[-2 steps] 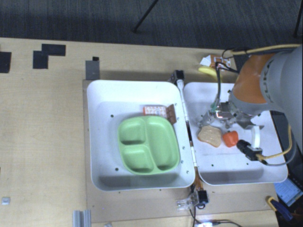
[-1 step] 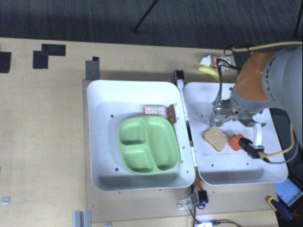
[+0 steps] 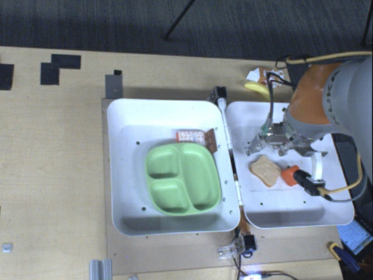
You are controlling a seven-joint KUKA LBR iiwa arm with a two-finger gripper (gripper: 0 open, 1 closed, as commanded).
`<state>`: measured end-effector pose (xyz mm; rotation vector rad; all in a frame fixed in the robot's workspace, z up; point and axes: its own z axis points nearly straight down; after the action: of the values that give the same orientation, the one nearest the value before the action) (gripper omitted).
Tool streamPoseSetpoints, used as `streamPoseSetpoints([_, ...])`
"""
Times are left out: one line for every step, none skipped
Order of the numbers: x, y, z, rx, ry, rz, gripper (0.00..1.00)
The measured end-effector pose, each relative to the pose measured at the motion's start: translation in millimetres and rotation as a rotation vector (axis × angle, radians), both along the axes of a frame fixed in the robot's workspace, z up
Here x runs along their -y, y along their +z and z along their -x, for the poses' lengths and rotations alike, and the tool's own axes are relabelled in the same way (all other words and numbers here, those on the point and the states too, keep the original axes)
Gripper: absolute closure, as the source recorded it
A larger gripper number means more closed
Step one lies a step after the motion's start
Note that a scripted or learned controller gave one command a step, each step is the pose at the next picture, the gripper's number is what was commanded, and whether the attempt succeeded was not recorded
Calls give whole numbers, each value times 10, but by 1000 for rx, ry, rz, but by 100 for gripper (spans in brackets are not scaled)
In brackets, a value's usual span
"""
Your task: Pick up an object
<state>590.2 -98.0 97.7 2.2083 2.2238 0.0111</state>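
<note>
A tan slice of bread (image 3: 265, 171) lies flat in the right bin (image 3: 291, 214), left of the bin's middle and a little toward its near edge. Just beside it, on the side toward the bin's right edge, sits a small orange piece (image 3: 289, 175); whether the two touch cannot be told. The pincer (image 3: 270, 143) hangs over the middle of this bin, just on the far side of the slice, with the grey arm (image 3: 344, 104) and its orange band reaching in over the bin's right edge. Nothing shows as gripped in it, and whether it is spread or pressed together cannot be told from this slant. The arm's bulk covers the far right corner of the bin.

The left bin (image 3: 125, 156) touches the right one along a shared edge. A green divided plate (image 3: 183, 177) takes up its middle and near half. Between the plate and the far edge lie a small red-and-white packet (image 3: 190, 136) and, just beside it, a brown piece (image 3: 210, 140) that touches the plate's far right corner.

On the surface (image 3: 52, 185), beyond the far edge of the right bin, a yellow thing (image 3: 256, 87) lies beside a bit of crumpled white wrapper (image 3: 254, 74). Black patches (image 3: 58, 69) mark the surface's far left corner, well apart from both bins.
</note>
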Motion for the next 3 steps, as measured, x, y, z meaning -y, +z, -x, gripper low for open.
streamPoseSetpoints([-84, -113, 136, -4, -5, 0, 0])
streamPoseSetpoints([-89, 5, 117, 1, -1, 0, 100])
streamPoseSetpoints([-584, 889, -405, -3, 0, -2, 100])
